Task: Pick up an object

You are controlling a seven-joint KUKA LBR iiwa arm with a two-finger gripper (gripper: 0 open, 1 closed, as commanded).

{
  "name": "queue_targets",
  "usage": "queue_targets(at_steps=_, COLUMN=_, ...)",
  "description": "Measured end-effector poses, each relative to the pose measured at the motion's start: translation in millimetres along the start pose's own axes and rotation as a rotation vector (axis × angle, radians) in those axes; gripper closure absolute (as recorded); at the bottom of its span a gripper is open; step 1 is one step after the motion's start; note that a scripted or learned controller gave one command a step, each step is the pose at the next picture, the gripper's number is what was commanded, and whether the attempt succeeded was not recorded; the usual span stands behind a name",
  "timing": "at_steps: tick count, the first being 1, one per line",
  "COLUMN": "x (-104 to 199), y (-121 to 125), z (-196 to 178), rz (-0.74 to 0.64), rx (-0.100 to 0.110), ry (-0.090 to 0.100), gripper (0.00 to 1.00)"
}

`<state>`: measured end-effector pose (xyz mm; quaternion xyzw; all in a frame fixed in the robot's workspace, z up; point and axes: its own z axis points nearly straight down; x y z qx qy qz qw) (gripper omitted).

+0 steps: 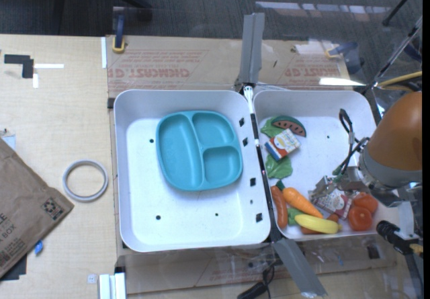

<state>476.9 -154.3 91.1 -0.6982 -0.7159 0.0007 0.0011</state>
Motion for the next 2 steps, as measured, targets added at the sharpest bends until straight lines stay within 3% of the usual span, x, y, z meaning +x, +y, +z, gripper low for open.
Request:
queue_targets(at_steps=1, x=0, y=1, z=-9, rz=0.002, rx=-0.001, ry=0.0, gripper=1.0)
queue_targets(at_steps=2, x=63, y=43, z=-151, rz=-0.24, rx=-0.002, ry=-0.002, gripper=1.0)
